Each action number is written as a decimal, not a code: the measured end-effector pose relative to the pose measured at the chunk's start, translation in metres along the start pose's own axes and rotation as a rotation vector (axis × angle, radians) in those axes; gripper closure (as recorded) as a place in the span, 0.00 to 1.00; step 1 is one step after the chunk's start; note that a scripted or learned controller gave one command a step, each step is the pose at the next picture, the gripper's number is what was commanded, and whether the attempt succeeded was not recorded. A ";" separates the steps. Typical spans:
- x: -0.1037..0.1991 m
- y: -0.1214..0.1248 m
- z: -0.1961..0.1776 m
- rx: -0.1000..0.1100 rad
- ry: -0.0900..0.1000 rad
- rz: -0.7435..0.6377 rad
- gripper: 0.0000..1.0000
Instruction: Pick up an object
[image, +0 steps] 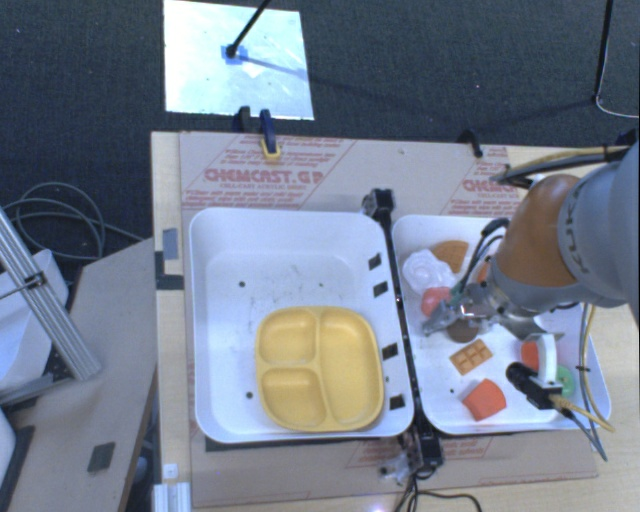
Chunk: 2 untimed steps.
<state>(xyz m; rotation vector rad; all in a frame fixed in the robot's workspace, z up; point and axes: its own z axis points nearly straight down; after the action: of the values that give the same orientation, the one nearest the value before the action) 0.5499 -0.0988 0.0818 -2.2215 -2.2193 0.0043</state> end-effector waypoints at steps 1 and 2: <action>0.010 0.065 -0.004 -0.011 0.000 -0.007 0.00; 0.009 0.063 -0.014 -0.008 0.001 -0.006 1.00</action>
<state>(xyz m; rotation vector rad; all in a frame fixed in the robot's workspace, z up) 0.6130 -0.0895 0.0959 -2.2179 -2.2299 -0.0052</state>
